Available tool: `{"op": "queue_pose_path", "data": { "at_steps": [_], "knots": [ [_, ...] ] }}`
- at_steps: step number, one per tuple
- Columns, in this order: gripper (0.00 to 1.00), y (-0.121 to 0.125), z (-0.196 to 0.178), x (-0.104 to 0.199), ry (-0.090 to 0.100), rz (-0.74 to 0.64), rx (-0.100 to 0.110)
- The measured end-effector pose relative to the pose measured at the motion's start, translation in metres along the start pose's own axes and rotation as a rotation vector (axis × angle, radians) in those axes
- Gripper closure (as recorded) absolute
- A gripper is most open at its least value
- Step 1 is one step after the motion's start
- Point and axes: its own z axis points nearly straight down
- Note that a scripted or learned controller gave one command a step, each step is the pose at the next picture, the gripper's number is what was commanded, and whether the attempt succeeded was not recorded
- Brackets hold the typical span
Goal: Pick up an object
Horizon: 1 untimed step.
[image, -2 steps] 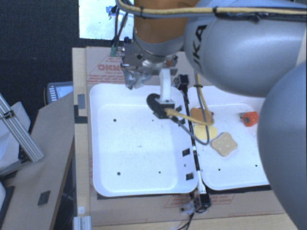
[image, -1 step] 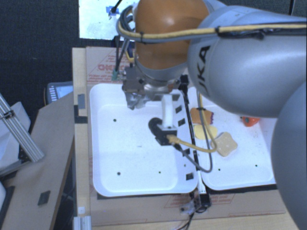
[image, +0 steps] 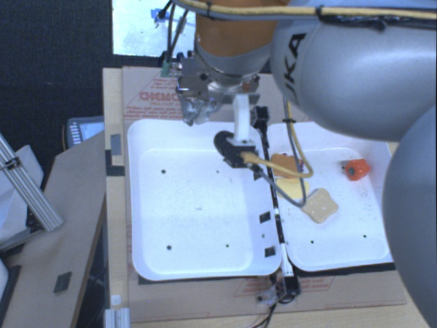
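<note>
Lying flat: tan toast-shaped obj (image: 319, 206)

Flat slab (image: 319, 206) in right bin (image: 341, 255)

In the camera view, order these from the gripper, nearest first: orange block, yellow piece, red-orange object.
1. orange block, at the left edge of the right bin, nearest the gripper.
2. yellow piece, just below the block in the picture.
3. red-orange object, toward that bin's right side.
</note>
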Motion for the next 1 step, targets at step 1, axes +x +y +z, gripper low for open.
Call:
{"op": "queue_pose_path", "data": {
  "at_steps": [1],
  "knots": [
    [1.00, -0.0011, -0.1448, 0.0000, 0.005, -0.003, -0.012]
  ]
}}
